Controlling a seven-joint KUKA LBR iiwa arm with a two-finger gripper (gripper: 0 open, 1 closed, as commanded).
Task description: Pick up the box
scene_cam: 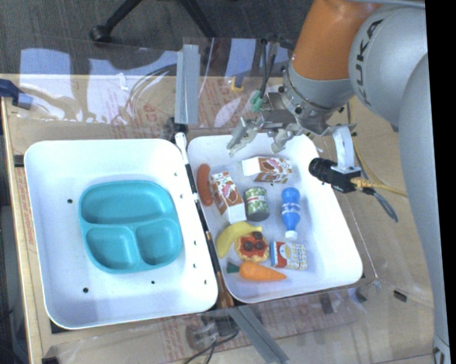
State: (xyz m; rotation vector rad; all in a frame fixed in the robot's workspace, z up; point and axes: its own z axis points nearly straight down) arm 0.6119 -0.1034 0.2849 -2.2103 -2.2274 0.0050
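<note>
Arm: grey KUKA arm (374,43) with orange band reached in from the right, wrist over the far end of the right bin (343,248).
Gripper: the gripper (257,136) hung above the bin's far rim, fingers (237,140) spread apart, nothing between them.
Task item: the box (227,195), a red-and-white carton, lay in the right bin, near its left wall, just beside the sausage (205,183) and the can (256,203).
Similar item: a second carton (267,168) lay nearer the gripper; another small carton (289,255) sat toward the near end.
Other contents: blue bottle (291,209), banana (233,236), carrot (261,272), strawberry-topped item (253,246).
Left bin: held a teal divided tray (130,225).
Stage: judged as approach, no contact made.
Risk, selection: several cartons close together; a descent might have closed on the wrong one.
Risk, crowding: neighbours touching the box could block a finger or be pinched along with it.
Risk, slip: the box lay at a slant, so misaligned fingers might have pushed it aside.
</note>
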